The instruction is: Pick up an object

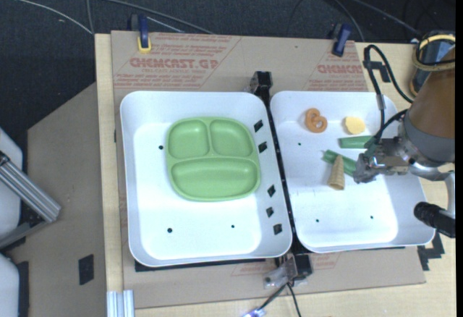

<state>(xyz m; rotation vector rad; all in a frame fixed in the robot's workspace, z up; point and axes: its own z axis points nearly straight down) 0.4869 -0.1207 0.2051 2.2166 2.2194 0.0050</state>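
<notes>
Nearest the camera, the front part of the right bin [347, 232] lies bare, and the left bin [145, 221] holds a green divided plate [213, 158]. Farther back in the right bin, a tan cone-shaped piece [338, 176] lies beside a green stick [335, 158]. The gripper [364, 167] hangs low just right of them, its tips partly masking what may be a second green piece [354, 142]; whether its fingers are apart or together cannot be told. Beyond sit a small orange ring [315, 120] and a yellow chunk [354, 124]. The arm [434, 113] is cut off at the right.
</notes>
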